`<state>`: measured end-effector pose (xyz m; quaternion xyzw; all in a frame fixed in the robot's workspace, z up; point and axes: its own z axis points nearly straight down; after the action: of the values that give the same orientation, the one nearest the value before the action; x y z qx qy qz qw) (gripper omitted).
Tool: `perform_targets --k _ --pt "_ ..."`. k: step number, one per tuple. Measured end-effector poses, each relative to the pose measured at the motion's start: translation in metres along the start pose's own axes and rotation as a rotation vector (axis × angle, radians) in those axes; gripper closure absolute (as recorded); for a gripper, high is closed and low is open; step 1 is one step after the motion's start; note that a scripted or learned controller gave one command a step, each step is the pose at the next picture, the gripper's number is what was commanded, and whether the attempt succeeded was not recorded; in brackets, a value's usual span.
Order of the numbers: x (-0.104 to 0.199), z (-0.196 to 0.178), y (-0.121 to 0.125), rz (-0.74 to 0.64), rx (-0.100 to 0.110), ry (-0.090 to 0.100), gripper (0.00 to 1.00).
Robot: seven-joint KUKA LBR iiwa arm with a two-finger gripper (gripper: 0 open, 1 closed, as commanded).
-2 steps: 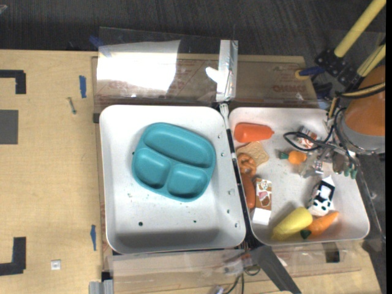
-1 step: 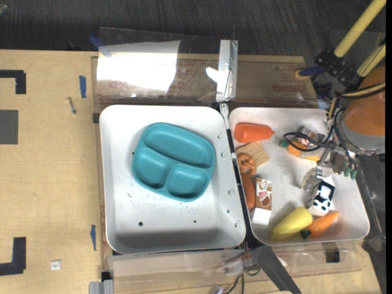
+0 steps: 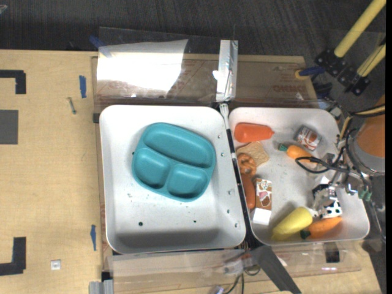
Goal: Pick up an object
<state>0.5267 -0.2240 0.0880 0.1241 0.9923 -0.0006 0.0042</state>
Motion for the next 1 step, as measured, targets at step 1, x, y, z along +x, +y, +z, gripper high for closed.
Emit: perform_targets --k 1 --pt "-0.0144 0.0001 0.0038 -0.002 0.000 -0.002 0.00"
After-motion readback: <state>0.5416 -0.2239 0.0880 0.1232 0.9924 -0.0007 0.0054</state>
